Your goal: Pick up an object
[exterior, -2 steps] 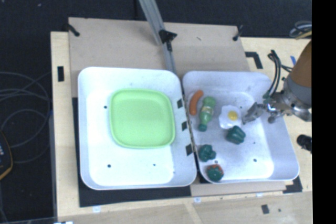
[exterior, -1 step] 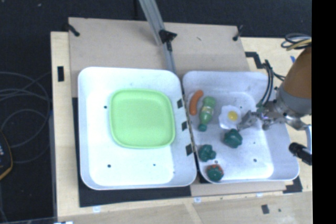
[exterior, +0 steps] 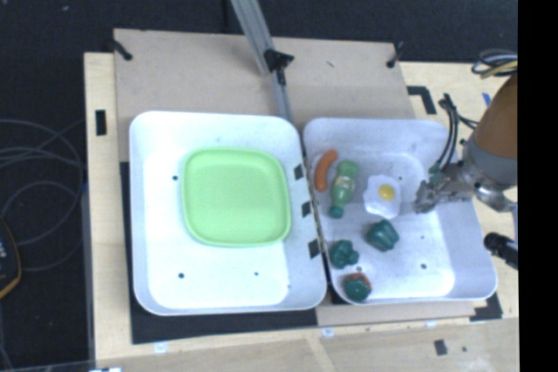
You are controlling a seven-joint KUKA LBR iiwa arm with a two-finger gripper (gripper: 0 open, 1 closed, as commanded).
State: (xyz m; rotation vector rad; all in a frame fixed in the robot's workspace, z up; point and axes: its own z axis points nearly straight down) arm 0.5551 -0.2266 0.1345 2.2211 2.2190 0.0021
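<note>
Reaching in from right, arm hangs low over right bin (jaws' state unclear), beside fried egg.

Two white bins sit side by side on the bench, and the left bin has a flat green plate in it. The right bin holds an orange sausage, a green bottle, a white egg with a yellow middle, a green pepper, a dark green toy and a green and red toy near the front edge. The gripper comes in from the right and is low in the right bin, just beside the egg.
</note>
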